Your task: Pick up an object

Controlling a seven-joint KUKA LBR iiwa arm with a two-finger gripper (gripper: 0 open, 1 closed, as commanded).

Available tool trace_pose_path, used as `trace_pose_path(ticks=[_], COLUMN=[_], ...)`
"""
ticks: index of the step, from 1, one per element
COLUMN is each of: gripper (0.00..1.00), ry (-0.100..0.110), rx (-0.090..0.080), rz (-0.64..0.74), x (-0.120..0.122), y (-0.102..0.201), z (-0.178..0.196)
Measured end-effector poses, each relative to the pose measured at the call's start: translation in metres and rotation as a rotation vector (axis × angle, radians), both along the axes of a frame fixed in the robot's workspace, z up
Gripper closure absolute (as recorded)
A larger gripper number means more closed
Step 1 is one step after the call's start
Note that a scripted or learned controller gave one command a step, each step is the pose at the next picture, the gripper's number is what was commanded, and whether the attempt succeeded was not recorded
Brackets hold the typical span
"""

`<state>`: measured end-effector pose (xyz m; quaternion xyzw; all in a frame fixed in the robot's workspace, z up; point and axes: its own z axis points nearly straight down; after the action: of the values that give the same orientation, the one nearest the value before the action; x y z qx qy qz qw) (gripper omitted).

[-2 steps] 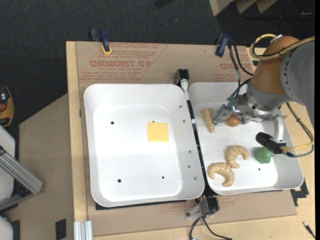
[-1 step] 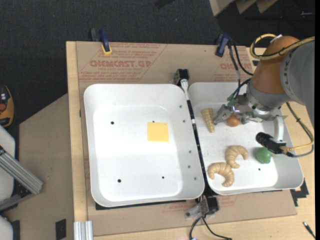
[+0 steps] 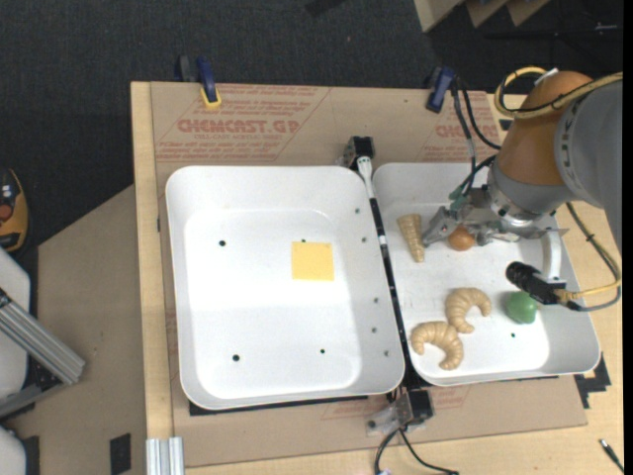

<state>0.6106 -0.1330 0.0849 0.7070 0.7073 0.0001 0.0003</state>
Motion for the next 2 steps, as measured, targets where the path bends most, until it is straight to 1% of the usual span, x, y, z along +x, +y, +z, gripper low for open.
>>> trace_pose_path(ticks=[2], gripper=[0.0], ry=[0.0], rx=[0.0], rz=[0.0], x=[0.0], y=[0.0], z=[0.0])
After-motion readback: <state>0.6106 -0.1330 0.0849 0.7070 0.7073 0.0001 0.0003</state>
